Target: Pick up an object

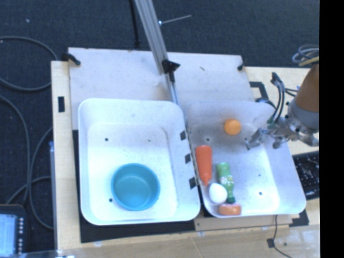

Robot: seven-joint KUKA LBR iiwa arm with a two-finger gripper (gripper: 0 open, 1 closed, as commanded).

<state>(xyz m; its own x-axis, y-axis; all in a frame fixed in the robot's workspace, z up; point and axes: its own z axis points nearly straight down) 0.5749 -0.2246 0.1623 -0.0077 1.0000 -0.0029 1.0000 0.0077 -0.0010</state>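
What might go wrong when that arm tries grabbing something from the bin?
The orange ball is round and could roll away when touched. The white egg, green bottle and carrot lie crowded together by the right bin's wall, so the gripper may knock neighbours or miss.
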